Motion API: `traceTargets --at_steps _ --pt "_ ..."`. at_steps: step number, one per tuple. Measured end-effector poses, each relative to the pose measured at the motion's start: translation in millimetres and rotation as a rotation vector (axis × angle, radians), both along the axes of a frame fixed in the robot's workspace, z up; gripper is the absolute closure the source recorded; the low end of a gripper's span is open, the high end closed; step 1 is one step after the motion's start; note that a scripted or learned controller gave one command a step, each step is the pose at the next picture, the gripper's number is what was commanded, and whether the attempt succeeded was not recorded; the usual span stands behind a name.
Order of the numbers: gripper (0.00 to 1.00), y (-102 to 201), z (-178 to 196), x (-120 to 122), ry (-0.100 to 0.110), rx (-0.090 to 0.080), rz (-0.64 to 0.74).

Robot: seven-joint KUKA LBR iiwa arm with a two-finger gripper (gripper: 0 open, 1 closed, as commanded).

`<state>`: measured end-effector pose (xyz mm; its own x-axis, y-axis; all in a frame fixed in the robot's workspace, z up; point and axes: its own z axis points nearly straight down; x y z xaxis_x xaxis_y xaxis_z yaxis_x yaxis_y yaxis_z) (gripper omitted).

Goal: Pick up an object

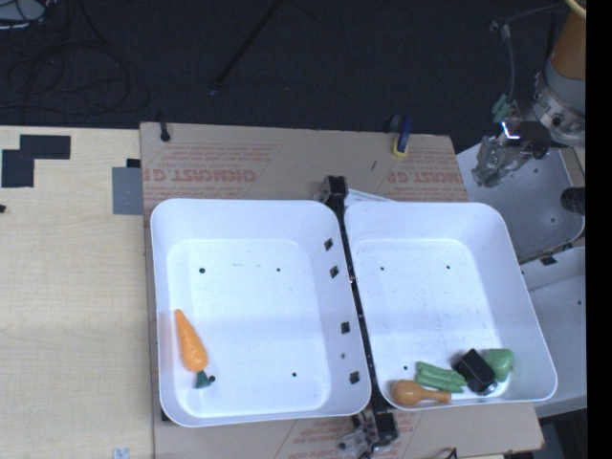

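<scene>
So the 2 white bins sit side by side on a sheet of cardboard [287, 165] with printing on it, the left bin [167, 256] and the right bin [521, 285] touching along a black divider strip in the middle. In the left bin there's a toy carrot [190, 342], orange with a little dark green top, lying near the left wall toward the near end, its green end pointing toward the near edge. The right bin has a small cluster jammed into its near right corner: a tan pear-shaped toy [418, 393] lying on its side, a green bean-pod-looking piece [438, 377] just above it, a black block [475, 370] leaning on that, and a light green rounded thing [499, 360] tucked behind the block against the wall. All 4 are touching or nearly so. The arm is way up at the far right, off past the far right corner of the right bin, well apart from everything in either bin. Its gripper [495, 161] hangs there over the grey bench surface, and honestly it's too small and cluttered to tell whether the claw is released or clenched.
</scene>
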<state>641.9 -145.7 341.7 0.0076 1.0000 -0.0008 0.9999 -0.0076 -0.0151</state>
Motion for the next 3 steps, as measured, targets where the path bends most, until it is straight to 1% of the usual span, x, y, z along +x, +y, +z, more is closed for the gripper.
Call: traceTargets --at_steps 1,2,3 --pt "1.00 40.1 38.0 -26.4 -0.014 0.002 0.010" --pt "1.00 62.6 85.1 -9.5 -0.018 0.001 0.010" --pt "1.00 -22.2 -79.8 0.1 -0.002 0.000 0.002"
